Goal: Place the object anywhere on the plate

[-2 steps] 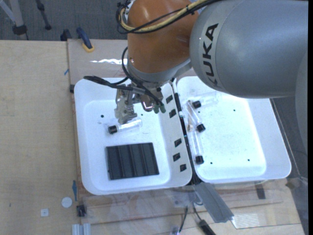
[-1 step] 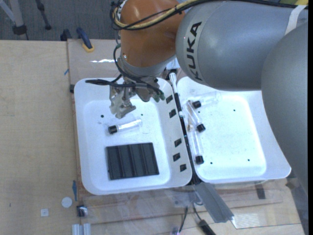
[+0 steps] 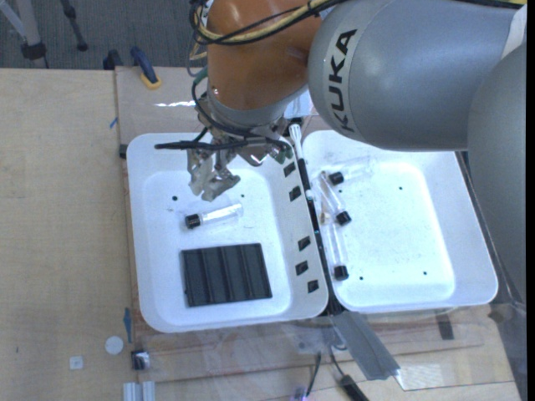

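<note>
Over left bin (image 3: 150,249): my claw (image 3: 211,184) is hovering, grip state unclear.
Tube (image 3: 213,217): lying just below my claw.
Plate (image 3: 226,274): sitting near front edge, apart from tube.

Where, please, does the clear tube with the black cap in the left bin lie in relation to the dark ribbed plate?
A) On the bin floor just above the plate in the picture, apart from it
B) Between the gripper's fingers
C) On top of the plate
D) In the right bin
A: the clear tube lies on the white floor of the left bin, between the gripper and the dark ribbed plate, touching neither.
</note>
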Controlling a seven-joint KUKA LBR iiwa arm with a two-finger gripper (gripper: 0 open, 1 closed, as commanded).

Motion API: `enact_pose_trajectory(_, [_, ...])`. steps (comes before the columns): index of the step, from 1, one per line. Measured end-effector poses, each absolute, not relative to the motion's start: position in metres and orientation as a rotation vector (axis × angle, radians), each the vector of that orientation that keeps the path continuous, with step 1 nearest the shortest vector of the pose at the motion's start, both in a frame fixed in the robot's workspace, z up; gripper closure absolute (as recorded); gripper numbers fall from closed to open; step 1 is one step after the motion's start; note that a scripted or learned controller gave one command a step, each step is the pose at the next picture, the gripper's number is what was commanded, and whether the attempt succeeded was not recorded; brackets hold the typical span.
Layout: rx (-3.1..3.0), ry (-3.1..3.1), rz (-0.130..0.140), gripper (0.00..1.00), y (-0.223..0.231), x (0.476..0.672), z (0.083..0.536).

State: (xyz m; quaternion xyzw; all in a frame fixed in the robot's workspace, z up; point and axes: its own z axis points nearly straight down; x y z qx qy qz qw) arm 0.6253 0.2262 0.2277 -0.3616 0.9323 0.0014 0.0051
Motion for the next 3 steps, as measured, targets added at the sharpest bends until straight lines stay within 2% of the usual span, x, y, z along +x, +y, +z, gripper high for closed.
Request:
enact_pose_trajectory(1, [-1.724, 2.615, 0.003, 1.00, 0.217, 0.656, 0.203])
enact_pose_trajectory(2, [-1.789, 2.570, 0.002, 1.00, 0.219, 0.667, 0.233])
enact_pose_trajectory(3, [-1.872, 2.518, 0.004, 1.00, 0.218, 0.667, 0.214])
